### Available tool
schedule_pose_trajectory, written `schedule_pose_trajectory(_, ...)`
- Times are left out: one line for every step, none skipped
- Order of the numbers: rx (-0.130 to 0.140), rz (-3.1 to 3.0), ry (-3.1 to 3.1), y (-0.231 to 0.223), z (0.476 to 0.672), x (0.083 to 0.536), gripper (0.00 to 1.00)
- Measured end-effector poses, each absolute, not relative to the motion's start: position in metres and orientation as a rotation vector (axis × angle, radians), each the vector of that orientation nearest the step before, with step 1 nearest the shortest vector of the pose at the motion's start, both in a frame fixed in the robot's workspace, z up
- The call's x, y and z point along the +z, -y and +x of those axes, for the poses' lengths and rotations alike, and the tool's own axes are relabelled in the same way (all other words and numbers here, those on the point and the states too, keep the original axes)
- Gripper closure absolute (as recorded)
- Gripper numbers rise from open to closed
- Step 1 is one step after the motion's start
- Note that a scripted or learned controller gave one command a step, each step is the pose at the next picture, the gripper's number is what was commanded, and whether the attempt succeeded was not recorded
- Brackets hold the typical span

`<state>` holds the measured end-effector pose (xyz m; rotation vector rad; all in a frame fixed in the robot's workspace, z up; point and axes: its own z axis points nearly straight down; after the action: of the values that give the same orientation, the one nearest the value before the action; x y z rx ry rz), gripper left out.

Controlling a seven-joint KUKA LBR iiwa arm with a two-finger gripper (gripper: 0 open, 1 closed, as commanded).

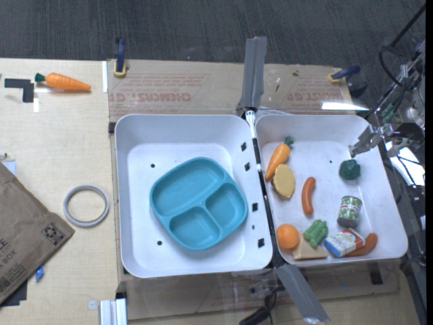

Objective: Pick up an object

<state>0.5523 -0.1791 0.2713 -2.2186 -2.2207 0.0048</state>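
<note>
the can [349, 211] in the right bin [394, 202] has a green label, unreadable. above it lies a dark green lump [350, 170]; the gripper [362, 145] hovers just above that, its grip impossible to tell. sausage [308, 196] left of the can, carton [343, 243] below.

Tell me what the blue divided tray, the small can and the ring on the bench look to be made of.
The blue divided tray looks like moulded plastic: one even colour, rounded edges, soft sheen. The small can seems metal under a printed green label, with a pale rim on top, though it may be a plastic toy. The ring looks like a roll of tape, pale and semi-clear; hard to say for certain.
</note>
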Motion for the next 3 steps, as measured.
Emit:
schedule_pose_trajectory(0.005, -2.189, 2.250, 0.145, 0.582, 0.173, 0.00)
schedule_pose_trajectory(0.003, -2.175, 2.263, 0.119, 0.529, 0.090, 0.00)
schedule_pose_trajectory(0.005, -2.179, 2.257, 0.121, 0.528, 0.098, 1.00)
